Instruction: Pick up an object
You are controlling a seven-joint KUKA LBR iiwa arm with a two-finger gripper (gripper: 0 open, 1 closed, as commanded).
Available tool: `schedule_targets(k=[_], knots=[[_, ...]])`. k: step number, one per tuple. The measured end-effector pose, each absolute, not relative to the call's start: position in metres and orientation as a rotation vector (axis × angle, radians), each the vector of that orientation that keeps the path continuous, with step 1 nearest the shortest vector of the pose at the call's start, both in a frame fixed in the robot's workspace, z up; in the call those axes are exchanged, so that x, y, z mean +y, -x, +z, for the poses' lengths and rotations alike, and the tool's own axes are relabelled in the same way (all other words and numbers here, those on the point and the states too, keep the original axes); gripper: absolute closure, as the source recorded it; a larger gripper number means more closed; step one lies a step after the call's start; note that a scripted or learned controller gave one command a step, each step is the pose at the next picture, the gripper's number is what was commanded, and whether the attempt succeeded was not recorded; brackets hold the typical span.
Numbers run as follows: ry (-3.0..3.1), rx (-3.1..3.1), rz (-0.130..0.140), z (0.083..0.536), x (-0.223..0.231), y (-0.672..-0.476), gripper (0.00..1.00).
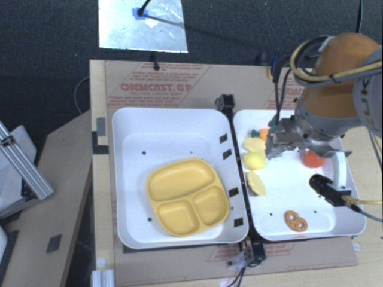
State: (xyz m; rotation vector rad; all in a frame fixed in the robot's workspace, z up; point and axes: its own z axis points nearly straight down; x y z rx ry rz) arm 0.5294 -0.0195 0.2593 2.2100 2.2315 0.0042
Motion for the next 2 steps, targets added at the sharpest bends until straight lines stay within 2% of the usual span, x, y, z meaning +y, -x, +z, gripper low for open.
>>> schedule_targets(k=[1, 2], knots=[[-2.212, 2.232, 0.002, 0.25, 0.024, -0.532, 1.0], [-2.209, 2.233, 0.006, 0.253, 0.078, -0.546, 1.0]])
